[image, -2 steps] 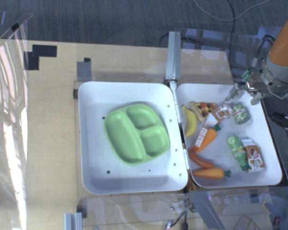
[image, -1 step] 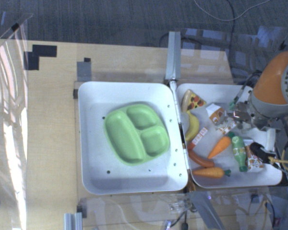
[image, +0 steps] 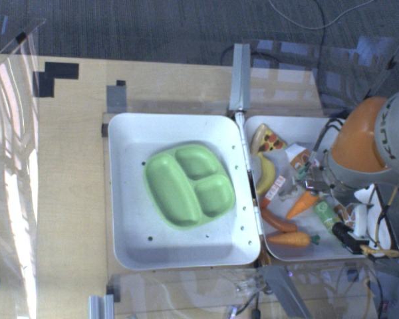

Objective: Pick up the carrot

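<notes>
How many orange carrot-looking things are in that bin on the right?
2. One carrot lies tilted mid-bin beside the gripper; another carrot lies flat near the bin's front edge. The arm may hide more.

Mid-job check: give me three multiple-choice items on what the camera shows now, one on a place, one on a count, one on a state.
1. Where does the green plastic divided plate lie?
A. left white bin
B. right white bin
C. on the wooden bench

2. How many compartments does that plate have?
A. two
B. three
C. five

3. How does the orange tapered carrot stand?
A. raised clear above the bin
B. lying on the green plate
C. lying in the right white bin among other toy food

Key: 1 A, the plate sits in the middle of the left white bin. 2 B, one long section and two smaller ones show. 3 C, the carrot rests low in the right bin beside the yellow banana, near the arm's wrist.
</notes>
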`<state>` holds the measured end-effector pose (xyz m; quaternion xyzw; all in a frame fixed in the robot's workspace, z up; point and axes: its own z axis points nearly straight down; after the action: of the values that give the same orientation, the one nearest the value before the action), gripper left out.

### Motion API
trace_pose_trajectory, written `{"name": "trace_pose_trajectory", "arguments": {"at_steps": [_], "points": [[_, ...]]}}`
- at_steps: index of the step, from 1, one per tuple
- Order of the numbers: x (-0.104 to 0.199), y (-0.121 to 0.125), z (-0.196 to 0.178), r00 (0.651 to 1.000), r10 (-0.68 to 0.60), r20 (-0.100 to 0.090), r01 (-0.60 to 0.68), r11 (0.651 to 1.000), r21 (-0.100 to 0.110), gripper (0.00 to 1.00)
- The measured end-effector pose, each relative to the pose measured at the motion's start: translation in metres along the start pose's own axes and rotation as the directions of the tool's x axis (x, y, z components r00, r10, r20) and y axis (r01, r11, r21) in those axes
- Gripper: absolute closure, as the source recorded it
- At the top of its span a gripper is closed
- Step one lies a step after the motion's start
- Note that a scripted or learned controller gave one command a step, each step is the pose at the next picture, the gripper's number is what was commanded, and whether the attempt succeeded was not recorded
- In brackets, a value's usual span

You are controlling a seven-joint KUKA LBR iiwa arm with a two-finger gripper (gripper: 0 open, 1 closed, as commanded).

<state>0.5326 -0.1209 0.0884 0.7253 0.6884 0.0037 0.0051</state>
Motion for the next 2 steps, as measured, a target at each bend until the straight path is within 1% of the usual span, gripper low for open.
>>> {"name": "trace_pose_trajectory", "arguments": {"at_steps": [1,2], "points": [[0.002,-0.021,-0.109,0.948,-0.319,-0.004,0.319,0.948,0.007,0.00],[-0.009,-0.027,-0.006,0.924,-0.381,-0.006,0.381,0.924,0.007,0.00]]}}
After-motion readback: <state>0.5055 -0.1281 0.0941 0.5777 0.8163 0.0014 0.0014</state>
